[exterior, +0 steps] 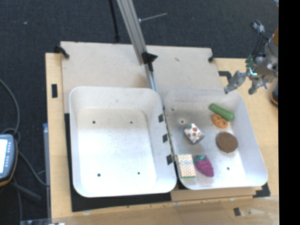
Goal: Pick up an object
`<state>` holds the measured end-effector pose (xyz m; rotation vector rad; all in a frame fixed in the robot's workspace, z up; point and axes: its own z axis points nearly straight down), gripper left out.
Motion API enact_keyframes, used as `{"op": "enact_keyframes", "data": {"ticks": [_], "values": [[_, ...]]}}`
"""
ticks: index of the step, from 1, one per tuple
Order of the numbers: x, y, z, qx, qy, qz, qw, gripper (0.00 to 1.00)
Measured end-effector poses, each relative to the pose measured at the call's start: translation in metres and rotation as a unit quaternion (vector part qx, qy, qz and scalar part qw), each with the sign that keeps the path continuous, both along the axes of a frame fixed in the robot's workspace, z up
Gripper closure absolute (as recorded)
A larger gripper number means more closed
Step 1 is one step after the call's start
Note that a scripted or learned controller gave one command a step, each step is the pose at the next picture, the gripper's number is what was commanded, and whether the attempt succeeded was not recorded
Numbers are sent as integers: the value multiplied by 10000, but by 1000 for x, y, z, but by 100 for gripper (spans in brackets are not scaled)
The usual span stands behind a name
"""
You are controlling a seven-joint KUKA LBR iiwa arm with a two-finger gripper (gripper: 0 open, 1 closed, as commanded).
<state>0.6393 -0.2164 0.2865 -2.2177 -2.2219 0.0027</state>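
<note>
My gripper (243, 84) hangs at the far right, above the back right corner of the right bin (248, 125); its two fingers are spread apart with nothing between them. In that bin lie a green cucumber-like piece (221, 110), an orange slice (219, 121), a brown round cookie (227, 142), a small white can with red dots (193, 133), a magenta grape bunch (205, 166) and a small printed box (186, 166). All sit below and left of the gripper.
The left bin (117, 142) lies beside the right one. A slanted metal pole (133, 27) rises from the back between the bins. A device with a screen (5, 157) sits off the bench at the left.
</note>
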Motion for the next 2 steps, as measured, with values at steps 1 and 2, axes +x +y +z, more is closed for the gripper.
{"op": "enact_keyframes", "data": {"ticks": [1,2], "values": [[0,-1,3,-21,-18,10,10000,0],[-7,-2,-41,-14,2,-9,10000,0]]}}
